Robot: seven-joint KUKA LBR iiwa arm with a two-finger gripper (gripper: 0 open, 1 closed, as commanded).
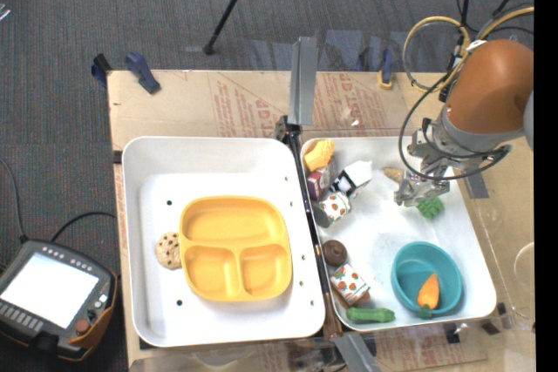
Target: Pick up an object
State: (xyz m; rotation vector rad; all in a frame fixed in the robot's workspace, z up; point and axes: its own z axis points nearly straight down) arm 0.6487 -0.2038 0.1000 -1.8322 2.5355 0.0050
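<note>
My gripper [417, 190] hangs low over the right bin [384, 226], near its far right side, under the orange wrist band. A small green leafy toy [430, 206] lies right at the gripper's lower right tip, touching or nearly touching it. A beige piece [394, 174] sits just to the gripper's left. Whether the green toy is between the tips is unclear from this angle.
The right bin also holds a yellow corn toy [318, 154], small cans and cartons [336, 192], a brown muffin [335, 253], a strawberry box [350, 283], a green pickle [370, 314] and a teal bowl [427, 270] with a carrot [428, 292]. The left bin [148, 179] holds a yellow divided plate [235, 257] and a cookie [167, 250].
</note>
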